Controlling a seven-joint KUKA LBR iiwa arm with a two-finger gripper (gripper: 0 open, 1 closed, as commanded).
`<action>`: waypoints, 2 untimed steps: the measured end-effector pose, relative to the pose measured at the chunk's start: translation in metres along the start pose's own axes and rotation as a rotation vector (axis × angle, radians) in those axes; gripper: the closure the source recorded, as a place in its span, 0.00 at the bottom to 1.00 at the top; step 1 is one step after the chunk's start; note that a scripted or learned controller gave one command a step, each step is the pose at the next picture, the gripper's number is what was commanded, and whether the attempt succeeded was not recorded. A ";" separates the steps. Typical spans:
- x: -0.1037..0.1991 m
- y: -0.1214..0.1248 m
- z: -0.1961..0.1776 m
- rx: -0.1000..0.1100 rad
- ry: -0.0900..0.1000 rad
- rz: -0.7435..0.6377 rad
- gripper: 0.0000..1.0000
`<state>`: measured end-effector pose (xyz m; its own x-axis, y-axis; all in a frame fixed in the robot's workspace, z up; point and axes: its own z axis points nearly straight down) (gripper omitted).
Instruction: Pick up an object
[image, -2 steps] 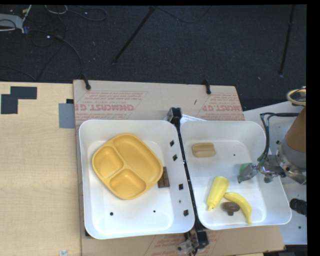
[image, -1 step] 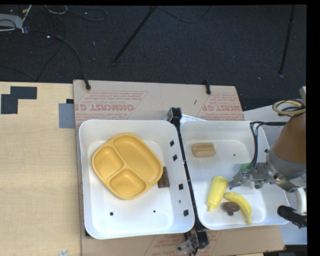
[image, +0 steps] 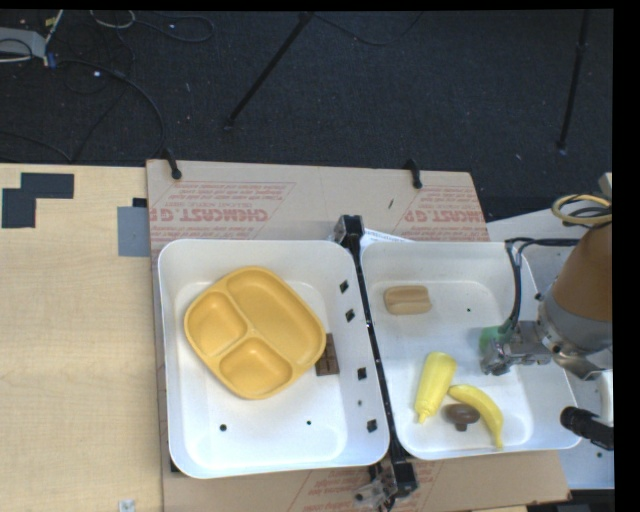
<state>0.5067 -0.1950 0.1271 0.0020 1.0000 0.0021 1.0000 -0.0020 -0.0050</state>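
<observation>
The right bin (image: 470, 262) holds a tan bread-like piece (image: 407, 299) near its back. A yellow squeeze bottle (image: 433, 384), a banana (image: 481, 408) and a small brown object (image: 461, 415) lie together near its front. My gripper (image: 503, 357) hangs low over the right side of this bin, to the right of the bottle and just above the banana. Something green (image: 491, 343) shows at the gripper's left side; I cannot tell whether it is a part of the gripper or an object.
The left bin (image: 190, 420) carries a yellow divided plate (image: 254, 331) with a small brown block (image: 327, 361) at its right edge. A black divider (image: 366, 340) runs between the bins. Cardboard (image: 300, 205) lies beneath them, and cables (image: 517, 275) hang by the arm.
</observation>
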 end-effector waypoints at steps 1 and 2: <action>0.004 -0.009 -0.049 -0.006 -0.002 -0.003 1.00; 0.002 -0.011 -0.112 -0.008 -0.003 -0.004 1.00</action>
<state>0.4959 -0.1932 0.2389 -0.0016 1.0000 -0.0011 1.0000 0.0016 0.0028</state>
